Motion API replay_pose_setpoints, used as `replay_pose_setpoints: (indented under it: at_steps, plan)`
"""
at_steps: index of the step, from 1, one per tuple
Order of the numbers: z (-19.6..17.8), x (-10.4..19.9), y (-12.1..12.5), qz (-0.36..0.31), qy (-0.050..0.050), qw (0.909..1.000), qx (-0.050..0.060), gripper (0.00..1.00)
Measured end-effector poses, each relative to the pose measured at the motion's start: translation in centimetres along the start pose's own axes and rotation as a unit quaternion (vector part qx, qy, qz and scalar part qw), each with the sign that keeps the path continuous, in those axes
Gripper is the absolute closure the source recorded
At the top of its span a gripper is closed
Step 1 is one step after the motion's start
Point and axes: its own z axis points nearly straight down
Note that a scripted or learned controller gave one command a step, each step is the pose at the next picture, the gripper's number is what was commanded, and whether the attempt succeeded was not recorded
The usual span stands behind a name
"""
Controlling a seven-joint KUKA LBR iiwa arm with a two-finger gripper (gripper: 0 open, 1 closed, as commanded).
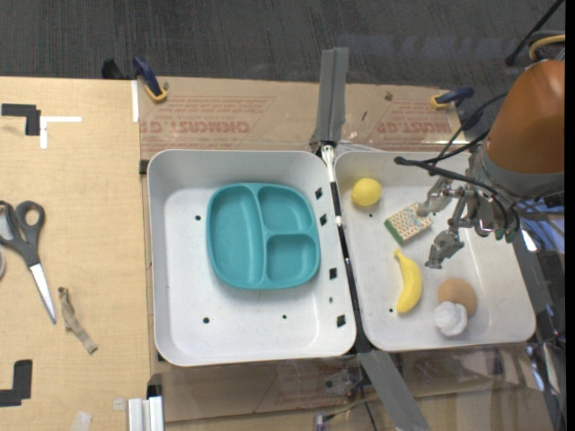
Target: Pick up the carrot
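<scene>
My gripper (pixel 442 241) hangs over the middle of the right bin (pixel 503 326), at the end of the grey arm with its orange band (pixel 539 124). Nothing is visibly held in it. Just left of it lies a green and yellow sponge (pixel 407 224). A banana (pixel 409 283) lies below and to the left of the gripper. A brown rounded object (pixel 456 293) and a white lumpy object (pixel 450 318) sit below it, near the bin's front. A yellow lemon (pixel 366 192) rests at the bin's back left.
The left bin (pixel 180 330) holds a teal divided plate (pixel 264 235). Scissors (pixel 27 245) lie on the cardboard bench at far left. Cables trail from the arm across the right bin's back right corner.
</scene>
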Motion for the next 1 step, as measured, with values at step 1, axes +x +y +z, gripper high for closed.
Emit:
replay_pose_setpoints:
  at_steps: [1]
  plan:
    - [8.59, 4.49, 0.23, -0.018, 0.000, 0.9998, 0.000, 0.00]
